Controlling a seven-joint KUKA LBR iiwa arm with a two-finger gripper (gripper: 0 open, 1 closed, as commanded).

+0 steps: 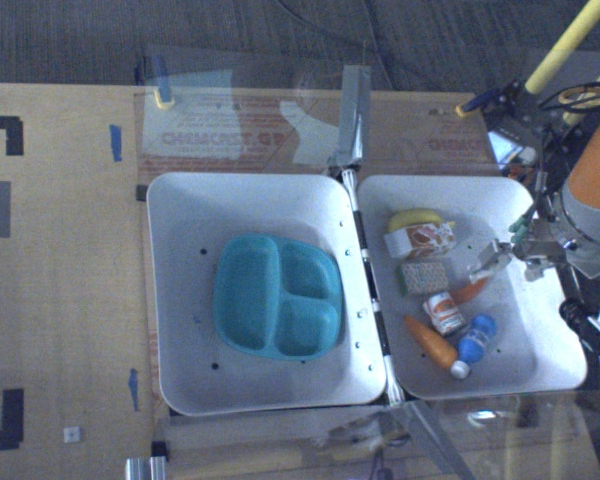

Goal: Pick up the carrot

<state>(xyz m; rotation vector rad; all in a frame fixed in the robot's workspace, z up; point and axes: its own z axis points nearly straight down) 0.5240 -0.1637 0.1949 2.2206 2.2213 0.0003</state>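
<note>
- Camera view, looking down at a slant: carrot lies flat on the floor of the right bin, toward the near side, its length running diagonally from upper left to lower right.
- Touching or just beside the carrot's lower end: a small blue bottle with a white cap. Just above it: a red-and-white packet.
- Farther up the same bin: a speckled sponge-like block, a printed carton, a yellow item at the back.
- Gripper hangs over the bin's middle right, apart from the carrot; cannot tell how far its jaws are parted, and nothing is visibly held.
- Progress, judged: carrot not yet lifted; approach, grasp and lift all remain.
- Left bin holds a teal divided plate.
- Both bins sit on a tan bench with blue tape marks; dark carpet beyond.
</note>
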